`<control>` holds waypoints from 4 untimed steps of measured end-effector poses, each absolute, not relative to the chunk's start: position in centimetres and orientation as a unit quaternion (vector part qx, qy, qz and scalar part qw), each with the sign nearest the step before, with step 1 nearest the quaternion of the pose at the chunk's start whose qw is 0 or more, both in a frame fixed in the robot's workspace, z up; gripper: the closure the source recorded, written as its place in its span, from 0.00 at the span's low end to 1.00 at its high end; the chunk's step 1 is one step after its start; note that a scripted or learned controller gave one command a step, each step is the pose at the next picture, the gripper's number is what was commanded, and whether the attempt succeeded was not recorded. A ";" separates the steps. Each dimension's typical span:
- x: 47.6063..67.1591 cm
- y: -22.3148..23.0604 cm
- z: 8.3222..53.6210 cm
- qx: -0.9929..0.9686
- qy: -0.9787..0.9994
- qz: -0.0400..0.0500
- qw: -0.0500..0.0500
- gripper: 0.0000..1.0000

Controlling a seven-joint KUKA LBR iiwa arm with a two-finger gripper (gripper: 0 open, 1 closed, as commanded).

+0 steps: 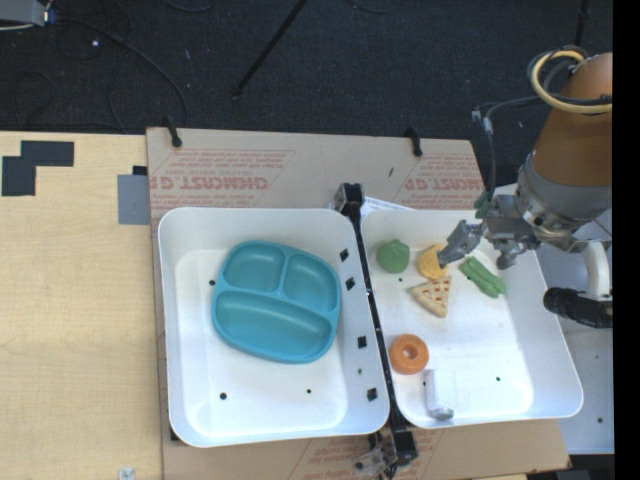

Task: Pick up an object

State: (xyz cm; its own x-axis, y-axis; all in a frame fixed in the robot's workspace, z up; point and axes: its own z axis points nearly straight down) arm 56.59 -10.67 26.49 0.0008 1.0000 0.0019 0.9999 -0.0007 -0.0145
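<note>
- My claw (482,245) is hovering over the right bin's (545,388) far edge with its fingers spread wide, gripping nothing.
- A yellow piece (431,262) is lying just beside my left finger; a green pod (483,277) is lying under the right one, perhaps touching it.
- A pizza wedge (434,296) and a green pepper (393,256) are sitting near the bin's far-left corner.
- An orange ring (408,353) and a white block (437,393) are resting toward its near-left corner.
- A teal divided plate (276,301) is filling the left bin's (190,398) middle.

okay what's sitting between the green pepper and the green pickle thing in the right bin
In the camera view, a yellow round piece lies between the green pepper and the long green piece, with the gripper above it.
</note>
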 end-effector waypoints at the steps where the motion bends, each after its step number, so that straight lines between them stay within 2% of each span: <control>1: 56.8 -10.7 27.1 -0.707 -0.707 0.001 0.002 0.00; 4: 55.6 -10.2 9.0 -0.707 -0.707 0.003 0.004 0.00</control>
State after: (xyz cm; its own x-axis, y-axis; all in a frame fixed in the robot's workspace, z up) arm 55.60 -10.25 8.99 0.0003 1.0000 0.0021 1.0000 -0.0003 -0.0095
